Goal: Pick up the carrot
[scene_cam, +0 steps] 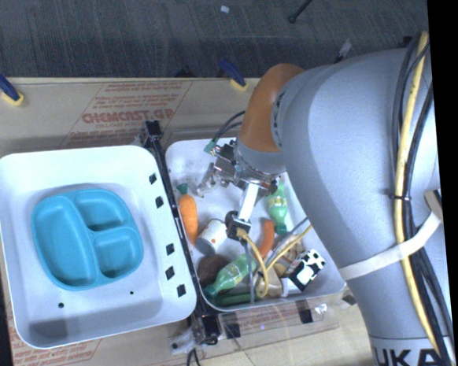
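The grey arm (346, 169) reaches in from the right, over the right bin (180, 160) – the clutter lies there. The left bin (12, 235) holds a blue tray (83, 237). I cannot tell if the gripper (215, 174) is parted or closed. The carrot (188, 215) lies along the right bin's left wall, near the gripper — easy reach, I judge

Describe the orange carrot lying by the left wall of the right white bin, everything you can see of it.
The orange carrot looks like a smooth plastic toy, tapered, with a small dark green stub at its far end. It lies flat in the right white bin, lengthwise along the left wall, narrow tip toward the near side. A white cylinder sits close beside its tip; contact cannot be told. Nothing lies on it.
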{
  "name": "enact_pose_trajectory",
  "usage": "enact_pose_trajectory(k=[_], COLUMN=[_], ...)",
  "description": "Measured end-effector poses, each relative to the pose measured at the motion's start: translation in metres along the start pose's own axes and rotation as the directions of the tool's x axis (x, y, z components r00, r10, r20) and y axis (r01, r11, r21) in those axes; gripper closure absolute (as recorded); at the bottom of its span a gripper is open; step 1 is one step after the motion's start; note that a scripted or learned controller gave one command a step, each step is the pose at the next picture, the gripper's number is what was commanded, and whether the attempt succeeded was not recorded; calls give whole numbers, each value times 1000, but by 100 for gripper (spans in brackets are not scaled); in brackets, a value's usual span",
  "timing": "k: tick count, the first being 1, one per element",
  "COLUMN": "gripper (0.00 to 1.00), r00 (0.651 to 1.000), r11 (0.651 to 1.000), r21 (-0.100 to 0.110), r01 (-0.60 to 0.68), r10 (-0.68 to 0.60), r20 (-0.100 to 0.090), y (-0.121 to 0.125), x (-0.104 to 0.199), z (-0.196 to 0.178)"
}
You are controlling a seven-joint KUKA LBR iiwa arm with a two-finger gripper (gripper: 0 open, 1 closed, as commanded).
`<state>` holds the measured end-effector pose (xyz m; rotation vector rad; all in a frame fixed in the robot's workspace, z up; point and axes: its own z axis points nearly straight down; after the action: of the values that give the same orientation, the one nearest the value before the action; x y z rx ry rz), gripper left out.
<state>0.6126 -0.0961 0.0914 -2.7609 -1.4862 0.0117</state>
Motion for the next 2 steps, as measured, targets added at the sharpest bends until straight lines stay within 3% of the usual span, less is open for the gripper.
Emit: enact_pose_trajectory(k=[1,2], gripper=[0,0], r00=[974,929], r11=[974,929], r21=[8,-1], r01=[-228,-369], r10=[228,369], r20=[3,0], y=[-13,7], x=[-7,11], z=[1,-6])
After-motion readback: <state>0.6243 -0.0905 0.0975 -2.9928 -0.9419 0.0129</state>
